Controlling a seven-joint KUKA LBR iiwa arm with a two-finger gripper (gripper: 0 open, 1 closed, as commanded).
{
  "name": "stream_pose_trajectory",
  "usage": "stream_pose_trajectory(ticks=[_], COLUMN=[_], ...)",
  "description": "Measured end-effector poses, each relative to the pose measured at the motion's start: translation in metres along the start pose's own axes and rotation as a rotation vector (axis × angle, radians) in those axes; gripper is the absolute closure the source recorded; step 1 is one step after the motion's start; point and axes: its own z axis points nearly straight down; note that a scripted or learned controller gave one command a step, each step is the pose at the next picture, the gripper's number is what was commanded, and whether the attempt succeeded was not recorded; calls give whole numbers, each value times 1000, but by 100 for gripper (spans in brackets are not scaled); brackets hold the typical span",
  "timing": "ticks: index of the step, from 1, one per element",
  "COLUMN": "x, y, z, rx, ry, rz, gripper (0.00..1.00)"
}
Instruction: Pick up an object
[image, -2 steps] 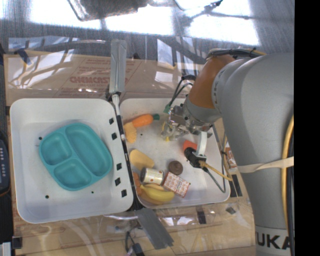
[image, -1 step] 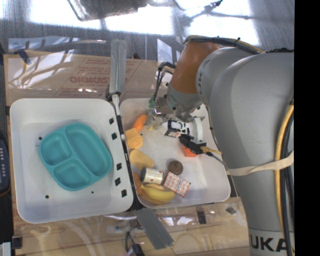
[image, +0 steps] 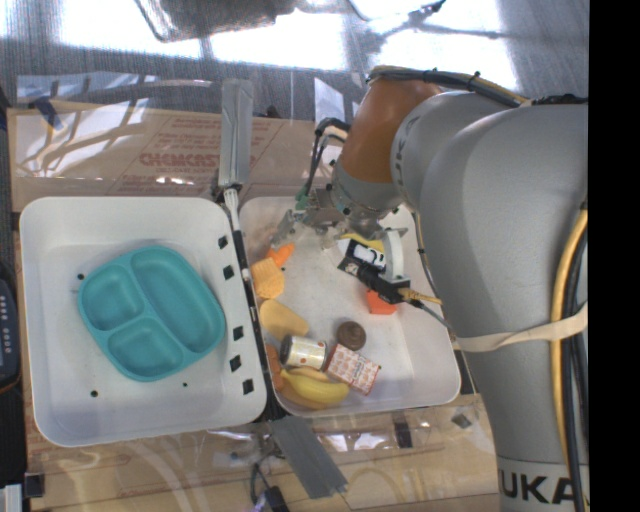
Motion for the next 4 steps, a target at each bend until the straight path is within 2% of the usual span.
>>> stream_pose_trajectory(ticks=[1,2,3,4], x=[6,7,-9,56], y=[1,2,1,-17], z=[27,16,26,-80], rx=[0,-1,-2,-15], ry=[2,2,1,2], rz=[-48,-53,73,27], gripper=[0,100,100,100])
